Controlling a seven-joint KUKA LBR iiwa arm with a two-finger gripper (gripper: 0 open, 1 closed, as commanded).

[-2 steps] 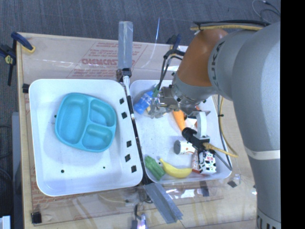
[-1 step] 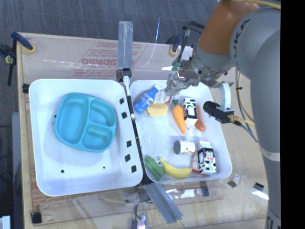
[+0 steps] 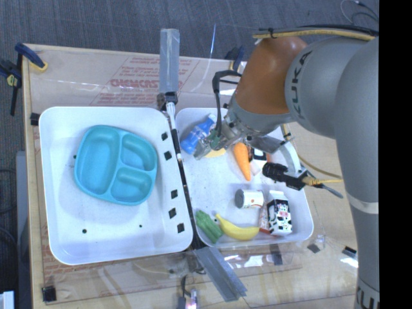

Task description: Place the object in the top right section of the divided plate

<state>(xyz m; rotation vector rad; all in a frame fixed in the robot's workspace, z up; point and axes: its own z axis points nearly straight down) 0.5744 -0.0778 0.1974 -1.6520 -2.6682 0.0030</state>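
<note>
Blue divided plate (image 3: 116, 165) flat, left bin.

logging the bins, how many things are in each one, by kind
Left bin:
plate: 1

Right bin:
carrot: 1
banana: 1
green vegetable: 1
blue bottle: 1
can: 1
carton: 1

Total: 7

The gripper is down at the bottle end, so something small under it could be hidden.

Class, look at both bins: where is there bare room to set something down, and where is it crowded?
Free: the three sections of the blue divided plate, and the left bin floor around it. In the right bin, a bare patch lies between carrot and banana. Crowded: its far end under the gripper and its near edge.
</note>
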